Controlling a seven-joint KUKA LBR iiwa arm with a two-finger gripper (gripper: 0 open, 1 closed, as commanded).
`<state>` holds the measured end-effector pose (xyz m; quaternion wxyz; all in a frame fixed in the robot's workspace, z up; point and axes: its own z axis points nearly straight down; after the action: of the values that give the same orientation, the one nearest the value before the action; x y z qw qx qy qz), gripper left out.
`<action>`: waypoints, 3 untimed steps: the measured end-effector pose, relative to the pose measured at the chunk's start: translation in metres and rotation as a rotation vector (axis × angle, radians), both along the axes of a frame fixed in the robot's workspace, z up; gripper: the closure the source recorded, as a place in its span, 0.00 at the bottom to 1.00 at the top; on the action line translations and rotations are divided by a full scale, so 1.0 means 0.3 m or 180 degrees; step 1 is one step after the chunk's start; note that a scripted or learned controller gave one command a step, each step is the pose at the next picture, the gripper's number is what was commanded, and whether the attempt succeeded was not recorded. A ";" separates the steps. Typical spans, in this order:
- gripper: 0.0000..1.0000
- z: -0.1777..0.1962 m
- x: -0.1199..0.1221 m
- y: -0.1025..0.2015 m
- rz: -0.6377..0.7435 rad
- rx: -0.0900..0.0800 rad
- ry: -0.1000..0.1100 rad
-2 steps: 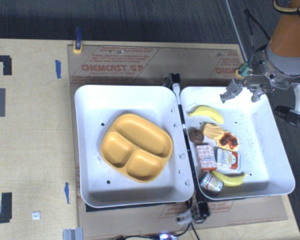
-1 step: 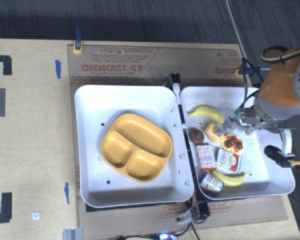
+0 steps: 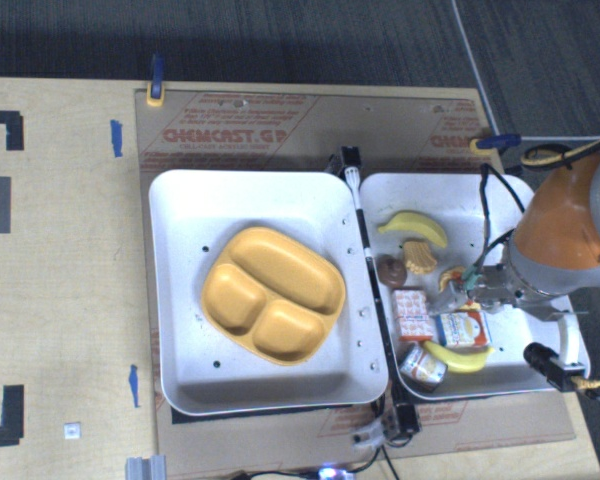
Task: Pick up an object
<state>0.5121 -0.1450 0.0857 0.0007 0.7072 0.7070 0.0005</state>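
Bins: two white ones side by side, the left bin (image 3: 170,268) carrying one yellow three-part tray (image 3: 271,293). The right bin (image 3: 500,193) holds two bananas, one near its far edge (image 3: 416,226) and one near its front edge (image 3: 460,357), plus one can (image 3: 421,366) at the front-left corner. One gripper (image 3: 480,286) hangs over the bin's middle; its grip state cannot be told.

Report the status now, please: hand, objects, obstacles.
Hand low over right bin, nothing seen held. Two bananas, small packages crowded beneath. Yellow tray in left bin.

the arm (image 3: 565,238) has a rounded orange band above a grey metal wrist. black cables loop over it, and a black cylindrical part with a yellow tip juts beneath.
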 end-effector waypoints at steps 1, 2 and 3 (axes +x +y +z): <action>1.00 0.038 0.007 -0.003 -0.0002 -0.0010 -0.0022; 0.00 0.037 0.007 -0.003 -0.0001 -0.0010 -0.0021; 0.00 0.018 -0.088 0.124 -0.0044 -0.0084 -0.0099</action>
<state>0.4857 -0.1079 0.0911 0.0211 0.7120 0.7019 0.0022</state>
